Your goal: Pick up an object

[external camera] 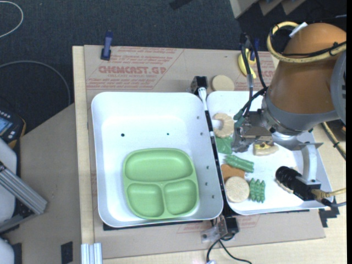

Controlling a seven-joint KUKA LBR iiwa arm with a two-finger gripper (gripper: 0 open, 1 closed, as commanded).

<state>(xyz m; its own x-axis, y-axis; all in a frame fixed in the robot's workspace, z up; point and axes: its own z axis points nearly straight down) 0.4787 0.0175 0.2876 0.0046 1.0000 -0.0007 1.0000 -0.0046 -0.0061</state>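
Seen from above, the gripper [241, 142] hangs low over the right bin [278, 203], close to its left wall; whether it is released or clenched I cannot tell. Just beside it, against that wall, lies a round biscuit [222, 124], with a green strip [224, 146] next along the wall. Toward the bin's front-left corner sit a green pod [240, 163], an orange slice [232, 172], a second biscuit [238, 190] and a ridged green piece [257, 190]. The left bin [143, 120] holds a green divided plate [159, 181] near its front edge.
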